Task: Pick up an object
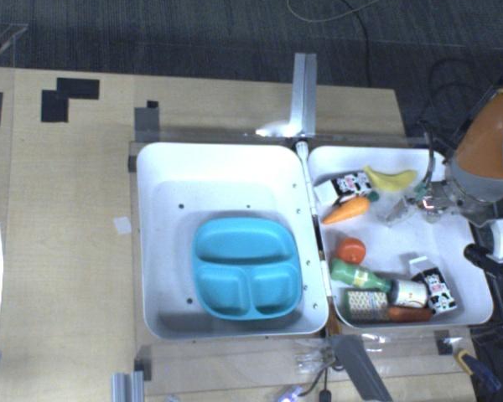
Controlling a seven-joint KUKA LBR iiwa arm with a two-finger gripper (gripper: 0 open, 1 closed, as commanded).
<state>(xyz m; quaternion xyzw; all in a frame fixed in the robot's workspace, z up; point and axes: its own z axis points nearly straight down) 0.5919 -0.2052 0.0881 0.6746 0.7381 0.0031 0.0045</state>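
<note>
Gripper [402, 209] low in right bin [453, 162] btwn banana [391, 178] & carrot [347, 210], prob lining up a grab; fingers look parted, holding nothing

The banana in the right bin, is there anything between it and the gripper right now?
Nothing visible stands between them. The banana lies near the right bin's far wall, and the gripper hangs just beside it on the arm's side. The carrot and the small carton lie on the banana's other side.
</note>
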